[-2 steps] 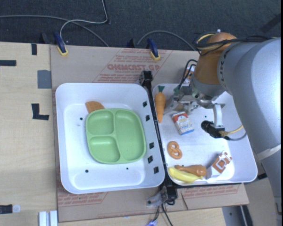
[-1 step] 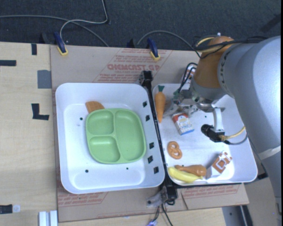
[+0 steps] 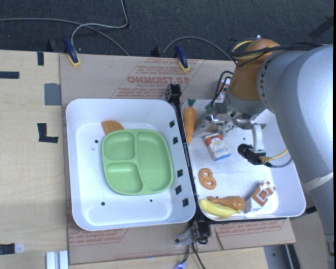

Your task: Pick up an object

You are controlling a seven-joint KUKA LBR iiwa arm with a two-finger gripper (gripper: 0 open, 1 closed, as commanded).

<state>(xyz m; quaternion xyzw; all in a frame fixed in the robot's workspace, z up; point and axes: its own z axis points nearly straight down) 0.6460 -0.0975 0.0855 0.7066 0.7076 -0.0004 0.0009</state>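
- Gripper [image 3: 217, 123] is seen in the upper part of the right bin [image 3: 288, 198], right of frame centre, hanging from the grey arm with its orange band [image 3: 247, 83]; whether it is apart or together cannot be told, since the wrist hides it from above.
- Nearest to it, a small red-and-white carton [image 3: 217, 147] is found just below in the frame, lying on the bin floor, apparently apart from the tool, with its long axis tilted a little from upper left to lower right.
- A toy carrot [image 3: 189, 122] is placed just to the left of the gripper, against the bin's left wall, its long axis running nearly straight up and down the frame.
- Further toward the lower edge, a pretzel [image 3: 206, 177], a banana [image 3: 219, 208] and a red-and-white block [image 3: 262, 194] are set well apart from the tool.
- A short downward reach onto the carton is judged the likeliest move; the carrot would call for a sideways shift to the left.
- In the left bin [image 3: 78, 167] a green divided plate [image 3: 137, 161] is kept.
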